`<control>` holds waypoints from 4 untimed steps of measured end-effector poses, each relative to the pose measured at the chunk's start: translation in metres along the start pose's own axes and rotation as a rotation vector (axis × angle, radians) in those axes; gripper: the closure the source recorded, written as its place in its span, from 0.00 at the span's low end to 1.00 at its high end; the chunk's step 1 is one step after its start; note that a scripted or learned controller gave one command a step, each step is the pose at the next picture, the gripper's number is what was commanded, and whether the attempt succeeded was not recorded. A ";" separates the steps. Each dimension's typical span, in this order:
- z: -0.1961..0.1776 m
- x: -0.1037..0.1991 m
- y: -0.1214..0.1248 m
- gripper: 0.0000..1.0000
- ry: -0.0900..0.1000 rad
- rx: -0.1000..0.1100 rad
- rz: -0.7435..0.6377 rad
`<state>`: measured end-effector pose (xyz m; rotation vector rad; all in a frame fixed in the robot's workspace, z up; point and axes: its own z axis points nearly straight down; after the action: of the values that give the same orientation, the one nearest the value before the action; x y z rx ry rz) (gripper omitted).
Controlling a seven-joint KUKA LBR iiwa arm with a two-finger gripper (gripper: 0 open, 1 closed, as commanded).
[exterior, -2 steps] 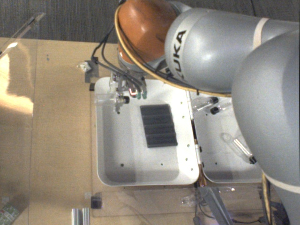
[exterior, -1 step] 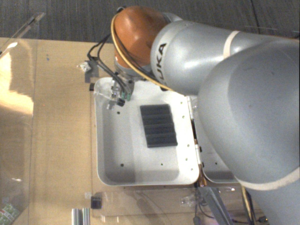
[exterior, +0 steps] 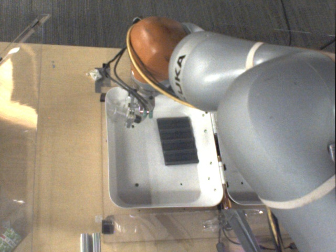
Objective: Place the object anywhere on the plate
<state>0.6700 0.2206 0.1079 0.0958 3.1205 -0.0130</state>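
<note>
One ribbed, dark grey rectangular plate (exterior: 178,140) is seen lying flat in one shallow white plastic bin (exterior: 126,190), the gripper (exterior: 132,113) poised near its upper-left corner.

Even indoor light, fairly bright. Strong glare patch on the wooden bench (exterior: 21,106) at far left, washed out to near white. My grey arm (exterior: 252,114) carries soft highlights along its upper curves and looks slightly soft, being close to the lens. Left white bin (exterior: 126,193) is shaded along its inner walls. Overall mild blur, low resolution.
</note>
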 end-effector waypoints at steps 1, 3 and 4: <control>-0.053 0.010 0.014 1.00 0.006 -0.017 -0.513; -0.103 -0.001 0.014 1.00 0.008 -0.016 -0.335; -0.047 0.000 0.014 1.00 0.011 -0.014 -0.208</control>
<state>0.6698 0.2352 0.1548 -0.2289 3.1254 0.0064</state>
